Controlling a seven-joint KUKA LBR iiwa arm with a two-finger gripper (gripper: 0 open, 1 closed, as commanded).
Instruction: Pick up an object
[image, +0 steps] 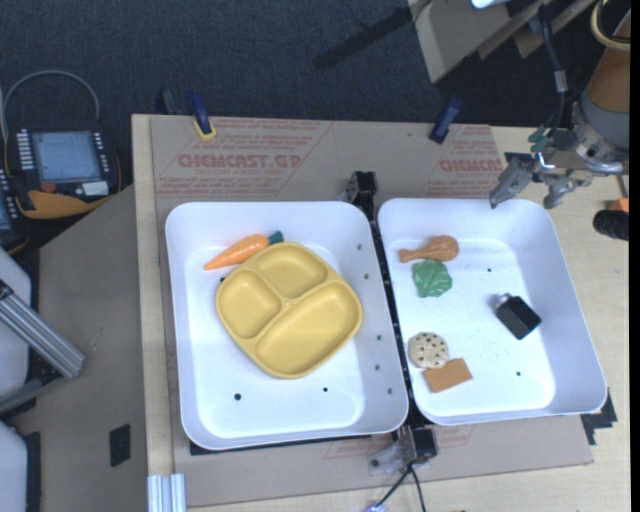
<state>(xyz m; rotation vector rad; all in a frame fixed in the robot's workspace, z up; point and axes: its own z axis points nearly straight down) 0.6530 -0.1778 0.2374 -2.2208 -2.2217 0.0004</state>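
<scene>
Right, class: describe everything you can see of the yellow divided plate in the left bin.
The yellow plate looks like matte plastic, rounded, with raised ridges splitting it into three compartments: two smaller ones at the far side, one larger nearer the camera. It lies flat, right way up, turned at an angle, about mid left bin. All three compartments hold nothing. A toy carrot lies by its far left rim, seemingly touching it.

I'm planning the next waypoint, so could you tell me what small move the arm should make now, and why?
Probably bring the pincer inward and down over the right bin. It sits above that bin's far rim with nothing between its fingers, while the black block lies apart from the other items, likely the easiest target.
</scene>
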